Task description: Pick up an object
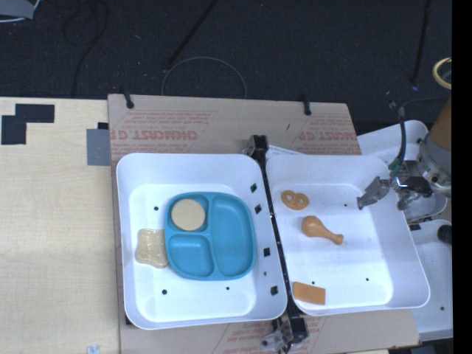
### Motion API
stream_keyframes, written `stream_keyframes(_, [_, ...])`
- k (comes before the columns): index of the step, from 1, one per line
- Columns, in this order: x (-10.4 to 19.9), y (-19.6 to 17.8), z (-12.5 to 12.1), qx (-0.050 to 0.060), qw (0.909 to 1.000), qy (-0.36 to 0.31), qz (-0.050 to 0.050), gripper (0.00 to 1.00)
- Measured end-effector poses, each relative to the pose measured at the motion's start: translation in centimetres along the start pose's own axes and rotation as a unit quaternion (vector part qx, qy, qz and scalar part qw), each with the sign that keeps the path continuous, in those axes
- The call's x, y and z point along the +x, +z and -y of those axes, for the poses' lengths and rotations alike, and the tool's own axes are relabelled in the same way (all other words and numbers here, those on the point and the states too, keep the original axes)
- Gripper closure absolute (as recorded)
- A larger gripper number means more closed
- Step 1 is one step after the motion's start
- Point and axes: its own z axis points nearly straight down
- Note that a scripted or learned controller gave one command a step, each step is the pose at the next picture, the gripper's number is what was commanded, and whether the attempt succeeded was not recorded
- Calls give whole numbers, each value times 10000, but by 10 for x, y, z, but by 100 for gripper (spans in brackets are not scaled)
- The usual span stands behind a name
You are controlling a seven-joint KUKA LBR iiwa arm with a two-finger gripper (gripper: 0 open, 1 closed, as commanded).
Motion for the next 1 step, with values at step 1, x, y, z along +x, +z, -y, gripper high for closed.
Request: stream_keyframes(1, [0, -7, -3, -66, 10000, -12, 16, 0])
